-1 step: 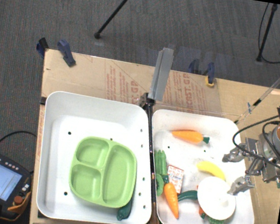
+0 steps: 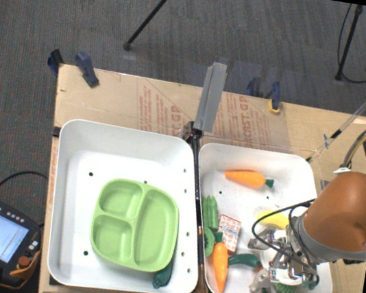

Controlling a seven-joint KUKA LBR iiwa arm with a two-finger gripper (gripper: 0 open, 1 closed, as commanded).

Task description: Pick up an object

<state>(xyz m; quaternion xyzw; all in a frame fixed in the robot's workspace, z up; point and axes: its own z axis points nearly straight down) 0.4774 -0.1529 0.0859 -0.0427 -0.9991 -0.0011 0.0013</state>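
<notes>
My gripper (image 2: 283,276) hangs low over the near right corner of the right bin (image 2: 305,166), under the orange band of the arm (image 2: 344,212). A small green and white object (image 2: 287,289) lies right at the gripper's tip, partly hidden by it. To its left lie a dark green piece (image 2: 244,260) and an orange carrot (image 2: 219,267). A second carrot (image 2: 247,179) rests near the bin's far side. A yellow item (image 2: 272,218) peeks out beside the arm's cables.
Green pods (image 2: 210,214) and a small red and white box (image 2: 229,228) lie along the right bin's left wall. The left bin (image 2: 76,159) holds a green divided plate (image 2: 135,223) and a dark green item (image 2: 161,278). A grey post (image 2: 209,105) stands behind the bins.
</notes>
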